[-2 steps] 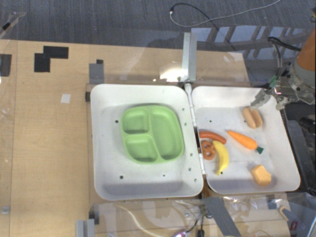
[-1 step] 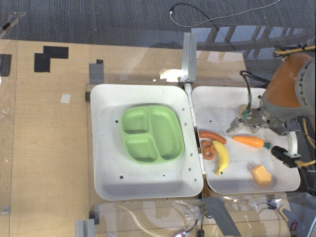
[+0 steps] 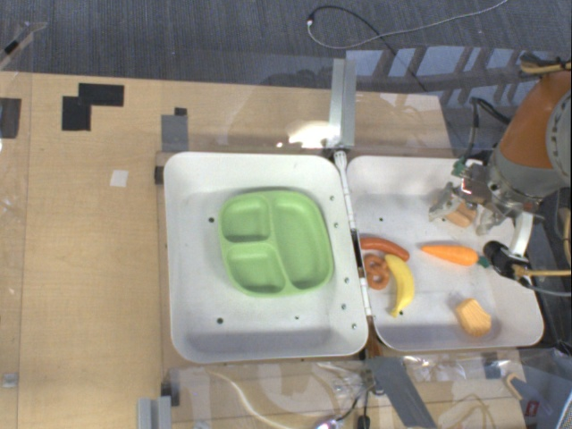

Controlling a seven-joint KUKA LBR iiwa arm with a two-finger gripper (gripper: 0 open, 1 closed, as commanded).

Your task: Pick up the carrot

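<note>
You have the tapered orange carrot [image 3: 450, 255] lying flat in the right white bin [image 3: 393, 181], just right of the red sausage [image 3: 384, 247] and yellow banana [image 3: 401, 284]. The gripper [image 3: 466, 206] hovers just beyond it, towards the far side, and seems to pinch a small tan block [image 3: 460, 216]. With that block held, a descent could miss or knock the carrot aside.

Bright, even light; rear-rim glare

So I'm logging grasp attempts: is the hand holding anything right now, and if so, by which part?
Nothing held. The carrot lies on the right bin floor, apart from the hand above it.
</note>
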